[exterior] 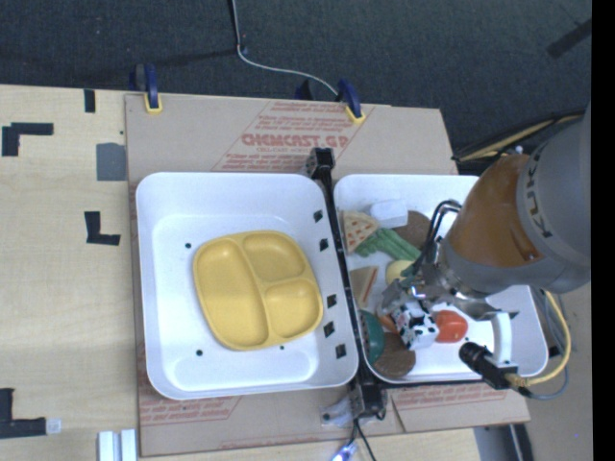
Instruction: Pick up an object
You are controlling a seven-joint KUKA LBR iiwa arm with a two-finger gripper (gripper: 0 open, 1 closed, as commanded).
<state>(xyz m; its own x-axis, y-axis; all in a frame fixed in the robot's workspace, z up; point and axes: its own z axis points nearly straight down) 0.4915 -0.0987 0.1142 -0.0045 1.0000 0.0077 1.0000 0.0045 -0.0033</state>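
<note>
Camera view: small black-and-white toy (416, 327) beside a red ball (450, 327).

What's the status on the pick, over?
Gripper low over right bin clutter, fingers unclear. Nothing seen held. Yellow tray alone in left bin.

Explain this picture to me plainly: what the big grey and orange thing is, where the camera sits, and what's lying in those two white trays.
The grey and orange shape is a robot arm, reaching in from the right. One camera, fixed above the bench, looks down at a slant. On the bench sit two shallow white bins side by side. The left bin holds a yellow divided plate. The right bin holds a jumble of small toys, among them a red ball, a small black-and-white figure and a green piece. The arm's gripper is down among these toys, but the clutter hides whether it holds anything.
</note>
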